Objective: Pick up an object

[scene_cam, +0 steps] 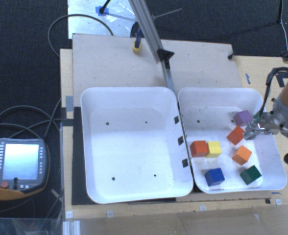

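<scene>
Two shallow white bins sit side by side on the surface. The left bin shows only small dark marks on its floor. The right bin holds seven blocks. A purple block lies farthest, toward the right wall; just near of it sits a red-orange block. An orange block lies nearer again, and a green block sits in the near right corner area. A red block and a yellow block touch side by side around the bin's middle, the red one on the left. A blue block sits near of that pair, apart from them. The arm enters from the right edge, and its gripper is low over the right side of the right bin, just beside the purple block and the red-orange block. The tip is small and blurred; cannot tell how far the jaws are parted, nor whether anything is between them. A teach pendant with a lit screen lies on the floor at far left, cables looping beside it. A slanted metal pole crosses the far side of the surface.
</scene>
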Robot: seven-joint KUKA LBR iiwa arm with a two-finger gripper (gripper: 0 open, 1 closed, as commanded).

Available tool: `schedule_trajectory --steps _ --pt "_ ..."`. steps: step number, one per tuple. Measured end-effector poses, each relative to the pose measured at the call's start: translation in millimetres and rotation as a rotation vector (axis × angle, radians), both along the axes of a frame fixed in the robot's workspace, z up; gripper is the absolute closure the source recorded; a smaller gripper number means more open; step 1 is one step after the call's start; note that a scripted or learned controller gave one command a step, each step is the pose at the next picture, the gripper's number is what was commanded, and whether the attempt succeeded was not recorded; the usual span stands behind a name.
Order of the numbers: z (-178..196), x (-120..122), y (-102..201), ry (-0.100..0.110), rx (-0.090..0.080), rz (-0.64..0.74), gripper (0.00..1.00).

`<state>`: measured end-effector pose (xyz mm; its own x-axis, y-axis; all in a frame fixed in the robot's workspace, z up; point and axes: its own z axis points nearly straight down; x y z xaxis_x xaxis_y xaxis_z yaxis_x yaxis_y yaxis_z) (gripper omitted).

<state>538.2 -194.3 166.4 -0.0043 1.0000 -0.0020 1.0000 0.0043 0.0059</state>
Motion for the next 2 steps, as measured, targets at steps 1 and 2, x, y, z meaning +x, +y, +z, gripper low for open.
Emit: schedule_trajectory --steps 1,2 --pt "60 6 -8 -0.003 -0.002 0.0 1.0" --pt "95 8 -9 0.0 0.0 0.0 1.0"
